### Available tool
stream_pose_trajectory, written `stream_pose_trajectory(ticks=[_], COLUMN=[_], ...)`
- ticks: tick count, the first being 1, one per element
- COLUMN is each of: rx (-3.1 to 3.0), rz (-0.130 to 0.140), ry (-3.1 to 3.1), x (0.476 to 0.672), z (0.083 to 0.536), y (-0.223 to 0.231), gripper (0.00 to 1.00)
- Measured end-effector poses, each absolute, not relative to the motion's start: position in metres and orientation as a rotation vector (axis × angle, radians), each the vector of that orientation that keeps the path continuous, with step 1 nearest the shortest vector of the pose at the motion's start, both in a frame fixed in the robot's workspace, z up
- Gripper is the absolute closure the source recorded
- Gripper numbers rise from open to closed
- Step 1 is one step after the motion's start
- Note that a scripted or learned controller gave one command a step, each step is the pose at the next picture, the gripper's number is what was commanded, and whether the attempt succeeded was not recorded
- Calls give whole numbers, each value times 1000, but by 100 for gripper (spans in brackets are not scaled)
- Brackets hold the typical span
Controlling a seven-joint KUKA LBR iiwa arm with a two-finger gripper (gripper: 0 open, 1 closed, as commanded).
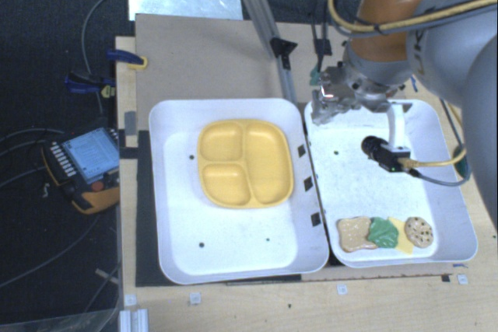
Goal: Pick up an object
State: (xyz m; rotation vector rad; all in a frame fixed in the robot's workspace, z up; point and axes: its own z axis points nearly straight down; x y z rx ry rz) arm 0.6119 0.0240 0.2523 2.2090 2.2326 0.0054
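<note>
**Arm poised over the right bin, food pieces well apart from it**

The arm (436, 19) reached in from the right and hung above the far part of the right bin (350, 175). Its end effector (336, 99) sat near that bin's upper left corner, close to the wall shared with the left bin (171, 190). Whether it was open or closed could not be told from this slanted view, and nothing was seen gripped in it.

The likely targets lay in a row along the right bin's near edge: a toast-like piece (356, 233), a green leaf-like piece (383, 232) touching it, a thin yellow slice (401, 239) partly under the leaf, and a cookie (419, 231) just beside. A yellow divided plate (245, 163) rested in the left bin.

Several things could go wrong. The pieces were flat and crowded, so a descent might clip two at once or close on none. A thin slice could slip out. A descent where the arm stood would meet bare bin floor or the dividing wall. The trailing yellow cable (436, 162) might drag across the bin.
</note>
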Motion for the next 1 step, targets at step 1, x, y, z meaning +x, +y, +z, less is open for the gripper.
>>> stream_pose_trajectory(ticks=[1], rx=[2210], rz=[4], ry=[2233], x=[609], z=[250], y=[79], gripper=[100])
